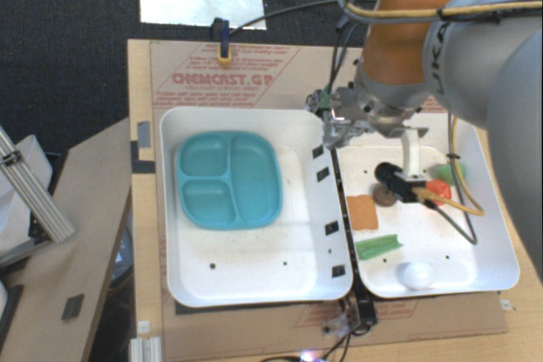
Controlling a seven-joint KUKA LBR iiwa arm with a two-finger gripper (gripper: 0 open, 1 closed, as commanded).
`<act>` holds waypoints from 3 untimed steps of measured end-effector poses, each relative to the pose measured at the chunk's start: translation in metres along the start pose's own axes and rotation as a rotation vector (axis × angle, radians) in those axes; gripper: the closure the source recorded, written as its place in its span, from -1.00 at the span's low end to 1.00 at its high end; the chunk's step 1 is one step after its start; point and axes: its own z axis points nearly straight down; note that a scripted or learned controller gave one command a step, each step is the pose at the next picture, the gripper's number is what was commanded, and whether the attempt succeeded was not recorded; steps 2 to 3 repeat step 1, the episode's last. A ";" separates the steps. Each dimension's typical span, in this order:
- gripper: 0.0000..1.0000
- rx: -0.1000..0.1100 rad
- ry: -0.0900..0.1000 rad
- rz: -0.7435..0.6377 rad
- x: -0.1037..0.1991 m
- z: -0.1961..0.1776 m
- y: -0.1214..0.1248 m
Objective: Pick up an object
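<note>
Grey arm (475,55) leans over the right bin (479,263).

left bin (254,271) front: free | middle: teal plate (229,180) | right bin (479,257): cluttered

Teal on the sectioned plate (229,180). White on the left bin (254,263) and the right bin (479,254), with small black marks along their shared edge. Orange-brown on the flat rectangle (363,213), green on the strip (377,247), white on the ball (416,274), red on the lump (439,190). Tan with red lettering on the table (288,68). Grey and orange on the arm (484,47).
</note>
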 end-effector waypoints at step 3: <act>1.00 -0.001 -0.001 0.003 0.050 -0.001 0.000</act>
